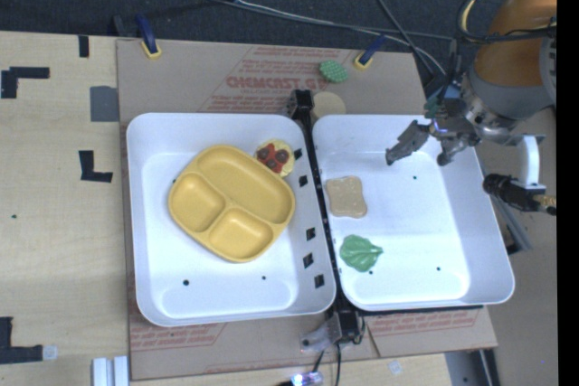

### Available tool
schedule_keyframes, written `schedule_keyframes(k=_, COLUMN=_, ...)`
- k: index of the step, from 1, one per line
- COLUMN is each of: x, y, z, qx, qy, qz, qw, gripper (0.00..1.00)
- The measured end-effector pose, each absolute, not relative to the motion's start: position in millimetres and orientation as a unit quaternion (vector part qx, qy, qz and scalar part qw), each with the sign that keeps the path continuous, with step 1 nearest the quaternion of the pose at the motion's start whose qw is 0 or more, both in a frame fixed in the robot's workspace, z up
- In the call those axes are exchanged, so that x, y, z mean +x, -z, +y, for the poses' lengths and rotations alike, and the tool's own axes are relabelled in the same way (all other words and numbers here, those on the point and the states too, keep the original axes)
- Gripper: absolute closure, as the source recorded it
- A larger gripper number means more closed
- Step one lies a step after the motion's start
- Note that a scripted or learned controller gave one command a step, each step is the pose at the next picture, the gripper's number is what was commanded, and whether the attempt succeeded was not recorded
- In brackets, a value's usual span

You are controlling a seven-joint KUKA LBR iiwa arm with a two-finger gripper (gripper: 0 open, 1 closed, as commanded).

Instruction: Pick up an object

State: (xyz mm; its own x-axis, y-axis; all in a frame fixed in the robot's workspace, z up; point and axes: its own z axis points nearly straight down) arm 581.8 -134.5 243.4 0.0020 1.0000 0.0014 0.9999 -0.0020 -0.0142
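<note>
Candidate objects in the right bin (470, 285): a tan bread slice (346, 196) at about 9 o'clock of the bin floor, close to the left wall, and a green leaf (361, 252) just below it, toward 7 o'clock; the two lie near each other without touching. The gripper (423, 146) hangs over the bin's 1 o'clock region, well apart from both pieces. Its two dark fingers are spread, one pointing toward 8 o'clock, the other toward 6 o'clock, with nothing between them. The arm (511, 32) enters from 3 o'clock, its orange band uppermost, wrist tilted down toward the bin. The left bin (149, 194) holds a yellow tray (231, 202) with three compartments, set diagonally. A small plate of red berries (275, 155) touches the tray's 1 o'clock edge. Beyond the bins, at 12 o'clock on the cardboard (181, 77), lies a green dotted piece (333, 69).
</note>
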Motion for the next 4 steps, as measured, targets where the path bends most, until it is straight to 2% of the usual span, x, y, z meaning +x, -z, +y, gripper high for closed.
schedule_keyframes(k=1, x=584.2, y=-251, z=-134, qx=-0.707, qy=-0.0007, qz=-0.708, qw=0.001, gripper=0.00)
schedule_keyframes(k=3, x=577.0, y=-146, z=-137, qx=-0.707, qy=-0.0020, qz=-0.708, qw=0.002, gripper=0.00)
schedule_keyframes(k=4, x=580.3, y=-85, z=-140, qx=-0.707, qy=0.0000, qz=-0.707, qw=-0.001, gripper=0.00)
